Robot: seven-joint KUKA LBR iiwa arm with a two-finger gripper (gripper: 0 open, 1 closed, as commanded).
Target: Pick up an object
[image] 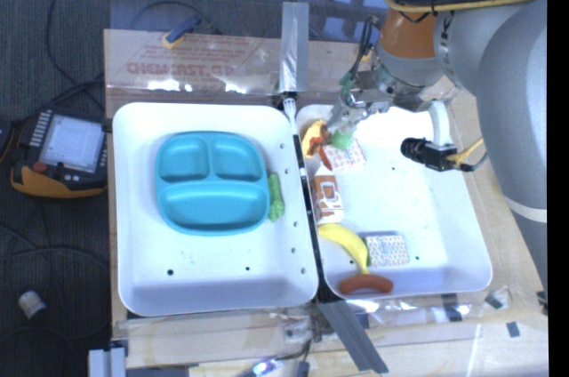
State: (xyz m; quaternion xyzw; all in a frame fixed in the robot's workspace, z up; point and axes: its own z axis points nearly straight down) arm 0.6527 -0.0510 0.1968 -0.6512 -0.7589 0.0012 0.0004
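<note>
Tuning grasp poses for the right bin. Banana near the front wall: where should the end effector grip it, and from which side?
Grip the banana at mid-body, coming straight down from above. It lies flat on the floor of the right bin, curving from upper left to lower right, so close the fingers across its narrow width. Probably avoid the lower tip: a patterned packet and a hot dog crowd it there.

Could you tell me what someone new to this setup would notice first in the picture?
Probably the bright blue sectioned plastic plate in the left white bin, with a small green vegetable-like piece at its right edge. Next, the grey arm's orange band, its gripper low over the food toys at the right white bin's far left corner.
</note>
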